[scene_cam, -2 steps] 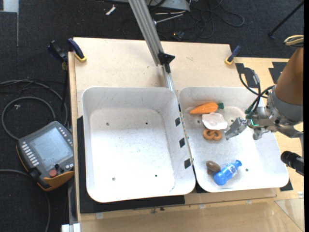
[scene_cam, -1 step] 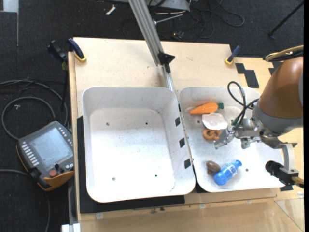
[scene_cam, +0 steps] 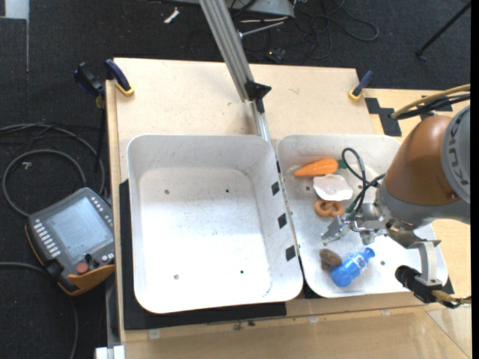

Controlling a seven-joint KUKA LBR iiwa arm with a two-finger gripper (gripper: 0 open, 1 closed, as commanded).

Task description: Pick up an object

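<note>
Pincer (scene_cam: 334, 232) of the grey arm, fingers apart and holding nothing, poised in the right white bin (scene_cam: 397, 149) above the brown oval lump (scene_cam: 330, 258) beside a blue plastic bottle (scene_cam: 351, 267); pickup not yet made.

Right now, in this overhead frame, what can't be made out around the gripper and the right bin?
- Gripper: whether its fingers grip anything is too small and cluttered to tell.
- Right bin: its right side is hidden under the arm.
- Pretzel-shaped orange item: partly covered by the gripper.
- Brown lump beside the blue bottle: too small to identify.
</note>
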